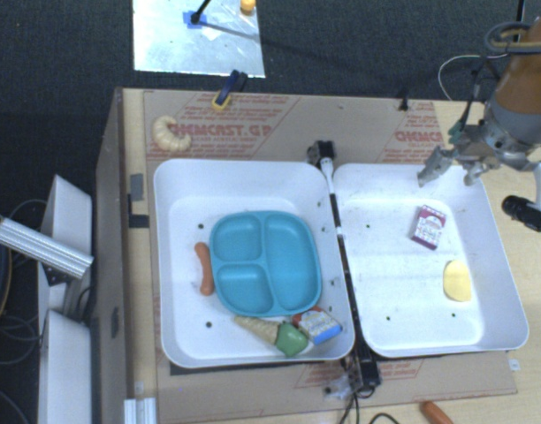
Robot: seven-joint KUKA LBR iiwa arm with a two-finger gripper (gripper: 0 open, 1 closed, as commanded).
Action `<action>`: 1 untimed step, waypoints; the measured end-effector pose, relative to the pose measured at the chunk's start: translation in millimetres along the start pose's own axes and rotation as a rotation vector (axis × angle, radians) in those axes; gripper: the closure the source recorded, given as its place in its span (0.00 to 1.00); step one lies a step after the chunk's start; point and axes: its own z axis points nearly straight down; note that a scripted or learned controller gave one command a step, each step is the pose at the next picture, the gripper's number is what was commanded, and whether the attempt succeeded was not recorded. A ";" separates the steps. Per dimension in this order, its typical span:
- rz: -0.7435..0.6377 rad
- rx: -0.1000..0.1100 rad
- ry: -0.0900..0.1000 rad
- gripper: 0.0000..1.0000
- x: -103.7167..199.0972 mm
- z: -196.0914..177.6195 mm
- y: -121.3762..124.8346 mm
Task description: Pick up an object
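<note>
In the right bin (pixel 403 325) lie a small purple and white box (pixel 428 227) and, nearer the front right, a yellow rounded object (pixel 457 281). My gripper (pixel 451 170) hangs above the back right corner of that bin, its two fingers spread apart with nothing between them. The purple box is a little in front of and to the left of the fingertips. The left bin (pixel 178 237) holds a blue divided tray (pixel 264 262), an orange sausage (pixel 204 268), a cone-shaped item (pixel 257 327), a green block (pixel 291 341) and a small blue and white packet (pixel 322 327).
A ridge (pixel 338 228) separates the two bins. On the cardboard behind the left bin lie a pale curled object (pixel 169 133) and a yellow and blue clip (pixel 228 89). An orange item (pixel 437 411) rests at the front edge of the bench.
</note>
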 end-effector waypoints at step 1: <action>0.002 0.003 0.001 0.00 -36.1 120.7 -19.7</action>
